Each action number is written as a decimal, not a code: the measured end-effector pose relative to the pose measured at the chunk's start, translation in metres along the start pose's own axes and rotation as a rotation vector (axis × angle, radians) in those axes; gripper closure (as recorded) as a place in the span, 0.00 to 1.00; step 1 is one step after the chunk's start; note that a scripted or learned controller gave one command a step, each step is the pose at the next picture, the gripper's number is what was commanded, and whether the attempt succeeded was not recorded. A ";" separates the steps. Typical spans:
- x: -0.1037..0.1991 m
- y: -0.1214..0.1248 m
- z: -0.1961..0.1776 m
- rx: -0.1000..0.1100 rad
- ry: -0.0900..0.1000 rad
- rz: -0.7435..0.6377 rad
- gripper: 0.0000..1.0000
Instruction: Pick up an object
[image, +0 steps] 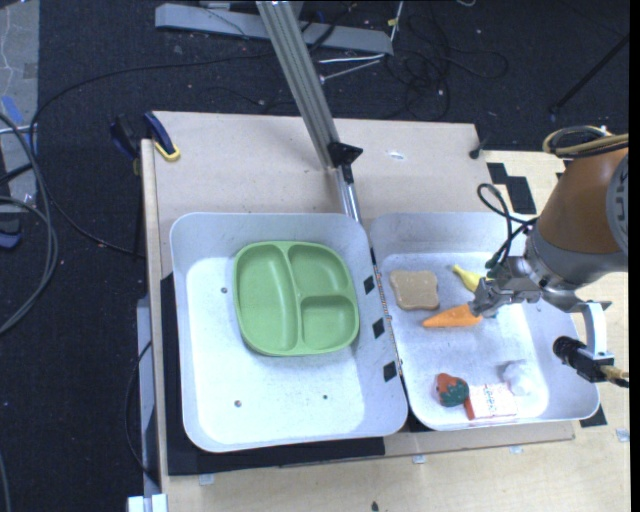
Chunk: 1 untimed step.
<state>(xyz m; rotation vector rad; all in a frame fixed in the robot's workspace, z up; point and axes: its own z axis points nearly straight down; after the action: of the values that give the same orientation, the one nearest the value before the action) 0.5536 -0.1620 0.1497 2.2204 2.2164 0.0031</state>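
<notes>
Gripper (487, 300) at the end of the grey and orange arm (585, 215), reaching in from the right over the right bin (560, 405). Its tip sits at the right, thicker end of an orange carrot (451, 318); whether the fingers are spread or closed on it cannot be told. The carrot lies on the bin floor, near the middle, with its long axis almost level across the view and its thin end pointing left. Just above its right end is a small yellow piece (465, 277). To the upper left lies a tan slice of bread (414, 290). Nearer the front edge sit a red and green toy (451, 390), a small white and red box (491, 402) with print too small to read, and a pale crumpled item (517, 376). The left bin (205, 400) holds a green divided plate (297, 298).
</notes>
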 end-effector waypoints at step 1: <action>-0.001 0.006 -0.063 -0.002 -0.001 -0.004 1.00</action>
<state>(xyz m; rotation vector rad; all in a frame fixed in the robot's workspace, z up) 0.5591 -0.1631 0.2130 2.2142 2.2195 0.0049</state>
